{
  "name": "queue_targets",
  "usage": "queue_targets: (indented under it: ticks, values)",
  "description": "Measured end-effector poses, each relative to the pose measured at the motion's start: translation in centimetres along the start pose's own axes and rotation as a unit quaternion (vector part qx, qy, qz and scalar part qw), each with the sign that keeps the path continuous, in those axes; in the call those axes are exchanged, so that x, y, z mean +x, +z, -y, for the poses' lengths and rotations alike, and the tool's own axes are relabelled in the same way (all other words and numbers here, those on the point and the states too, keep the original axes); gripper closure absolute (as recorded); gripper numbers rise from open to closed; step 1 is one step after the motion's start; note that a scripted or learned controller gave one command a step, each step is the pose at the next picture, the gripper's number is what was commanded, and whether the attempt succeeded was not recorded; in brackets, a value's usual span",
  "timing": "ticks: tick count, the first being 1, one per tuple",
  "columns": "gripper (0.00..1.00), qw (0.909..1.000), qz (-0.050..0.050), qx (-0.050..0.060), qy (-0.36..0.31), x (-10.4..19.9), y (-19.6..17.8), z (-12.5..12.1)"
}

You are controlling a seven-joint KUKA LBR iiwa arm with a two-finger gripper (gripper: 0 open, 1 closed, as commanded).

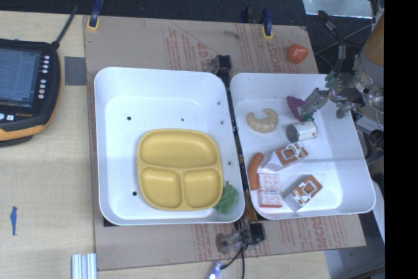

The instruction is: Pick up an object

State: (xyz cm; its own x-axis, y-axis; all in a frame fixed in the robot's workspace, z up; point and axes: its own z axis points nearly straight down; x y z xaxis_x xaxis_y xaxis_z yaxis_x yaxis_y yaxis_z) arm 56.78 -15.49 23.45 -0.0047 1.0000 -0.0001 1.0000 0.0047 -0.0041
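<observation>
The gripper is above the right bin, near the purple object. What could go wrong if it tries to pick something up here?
1. The gripper hangs close to the purple object and the small can, which lie close together; it may knock one while reaching for the other.
2. Both lie near the croissant, which a push might shift.

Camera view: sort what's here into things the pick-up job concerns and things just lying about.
Job:
gripper
purple piece
croissant
small can
sausage
three snack packets
right bin

Lying about:
yellow divided tray
green piece
left bin
red ball
pendant
</observation>
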Motion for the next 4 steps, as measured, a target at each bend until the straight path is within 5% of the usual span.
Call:
queue_targets:
  ticks: [1, 2, 3, 4]
  values:
    - [0.0, 1.0, 0.0, 0.002, -0.001, -2.5, 13.6, -6.6]
    - [0.0, 1.0, 0.0, -0.001, 0.0, -1.1, 14.2, -8.9]
    - [0.0, 1.0, 0.0, 0.0, 0.0, -2.1, 14.2, -7.5]
    - [0.0, 1.0, 0.0, -0.001, 0.0, -3.3, 14.2, -8.9]
